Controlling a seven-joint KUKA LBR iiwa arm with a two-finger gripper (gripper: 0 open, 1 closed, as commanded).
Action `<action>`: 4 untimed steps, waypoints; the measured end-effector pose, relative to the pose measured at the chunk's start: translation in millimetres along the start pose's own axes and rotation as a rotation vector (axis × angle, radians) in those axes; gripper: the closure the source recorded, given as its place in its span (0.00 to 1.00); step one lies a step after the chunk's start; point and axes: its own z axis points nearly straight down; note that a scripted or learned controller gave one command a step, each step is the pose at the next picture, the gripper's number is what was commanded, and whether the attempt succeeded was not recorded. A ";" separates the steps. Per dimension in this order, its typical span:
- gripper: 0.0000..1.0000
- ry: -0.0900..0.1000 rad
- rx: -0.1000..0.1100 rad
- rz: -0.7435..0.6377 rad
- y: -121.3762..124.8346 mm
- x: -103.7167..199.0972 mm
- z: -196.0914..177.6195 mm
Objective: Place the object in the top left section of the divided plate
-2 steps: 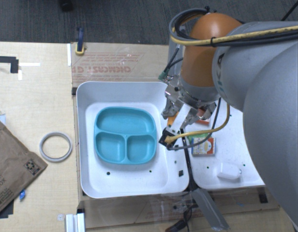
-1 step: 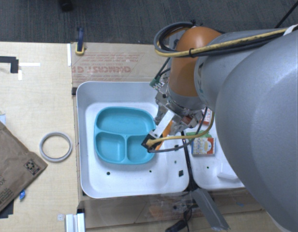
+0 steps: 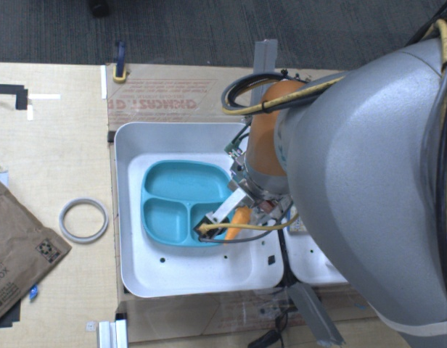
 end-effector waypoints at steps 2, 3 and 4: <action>0.00 0.000 0.000 0.001 0.1 0.0 -0.1; 0.00 0.000 0.000 0.001 0.1 0.0 -0.1; 0.00 0.000 0.000 0.001 0.1 0.0 -0.1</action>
